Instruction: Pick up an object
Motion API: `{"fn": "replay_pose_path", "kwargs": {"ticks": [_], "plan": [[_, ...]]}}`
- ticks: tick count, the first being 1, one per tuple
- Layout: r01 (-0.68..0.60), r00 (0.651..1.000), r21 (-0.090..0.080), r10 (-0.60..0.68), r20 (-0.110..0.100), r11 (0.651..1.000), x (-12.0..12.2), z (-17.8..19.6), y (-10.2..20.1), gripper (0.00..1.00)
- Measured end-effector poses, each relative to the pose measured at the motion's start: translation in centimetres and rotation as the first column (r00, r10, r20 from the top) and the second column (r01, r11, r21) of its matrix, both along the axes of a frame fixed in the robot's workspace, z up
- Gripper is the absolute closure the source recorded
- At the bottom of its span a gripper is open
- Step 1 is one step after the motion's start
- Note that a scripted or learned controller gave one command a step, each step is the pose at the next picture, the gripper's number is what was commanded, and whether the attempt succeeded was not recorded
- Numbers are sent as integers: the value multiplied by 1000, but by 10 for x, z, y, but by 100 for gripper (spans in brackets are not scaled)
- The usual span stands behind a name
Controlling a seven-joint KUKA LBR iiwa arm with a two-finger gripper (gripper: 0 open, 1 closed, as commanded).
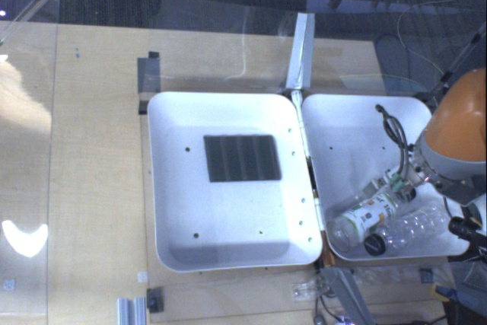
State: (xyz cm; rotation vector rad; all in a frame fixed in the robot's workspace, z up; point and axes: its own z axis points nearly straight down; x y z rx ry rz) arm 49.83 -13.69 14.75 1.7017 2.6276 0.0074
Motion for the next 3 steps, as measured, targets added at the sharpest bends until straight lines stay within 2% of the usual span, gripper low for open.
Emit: {"fn": "replay_pose_path", "kwargs": {"ticks": [1,2,3], "plan": [[-42,999,-1,42,5,999,12,-57,31,0],[-44,999,-2,44,19,999,17,-44,32,100],[214,977,3,-214,-4,977,39,38,89,100]]}}
